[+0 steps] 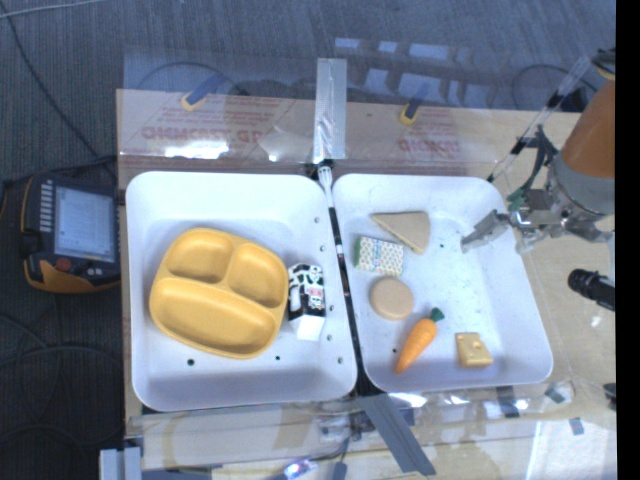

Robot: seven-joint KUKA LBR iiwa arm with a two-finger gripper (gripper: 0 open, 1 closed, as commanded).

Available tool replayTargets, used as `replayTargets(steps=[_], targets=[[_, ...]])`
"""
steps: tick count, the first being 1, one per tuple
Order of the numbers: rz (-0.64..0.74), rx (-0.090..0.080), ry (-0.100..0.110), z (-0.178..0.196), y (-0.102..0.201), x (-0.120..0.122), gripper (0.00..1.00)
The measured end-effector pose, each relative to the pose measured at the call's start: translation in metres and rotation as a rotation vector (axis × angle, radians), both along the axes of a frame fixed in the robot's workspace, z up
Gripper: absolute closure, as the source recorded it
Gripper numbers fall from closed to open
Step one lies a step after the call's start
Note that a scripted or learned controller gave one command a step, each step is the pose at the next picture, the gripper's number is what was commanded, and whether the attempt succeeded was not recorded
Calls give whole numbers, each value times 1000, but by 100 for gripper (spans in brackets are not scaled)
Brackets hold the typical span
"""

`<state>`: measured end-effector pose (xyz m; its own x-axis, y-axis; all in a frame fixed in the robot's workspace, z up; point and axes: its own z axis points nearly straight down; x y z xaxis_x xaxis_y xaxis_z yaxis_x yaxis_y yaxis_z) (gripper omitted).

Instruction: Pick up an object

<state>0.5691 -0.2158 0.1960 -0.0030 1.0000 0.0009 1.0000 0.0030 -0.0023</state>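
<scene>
We note the gripper above the right bin, beside the bread slice, finger state unclear.

I see my gripper hanging over the right bin's upper right edge. Inside lie a tan wedge, a patterned square, a round biscuit, a carrot and a cheese cube. The left bin has a yellow divided plate and a cow-print carton.

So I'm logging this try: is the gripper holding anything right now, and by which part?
Nothing is held. The gripper hangs over the right bin near its upper right edge, with nothing between its fingers.
</scene>
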Motion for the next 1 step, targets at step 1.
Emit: replayTargets(steps=[1], targets=[[-158, -4, -12, -106, 69, -48, 0]])
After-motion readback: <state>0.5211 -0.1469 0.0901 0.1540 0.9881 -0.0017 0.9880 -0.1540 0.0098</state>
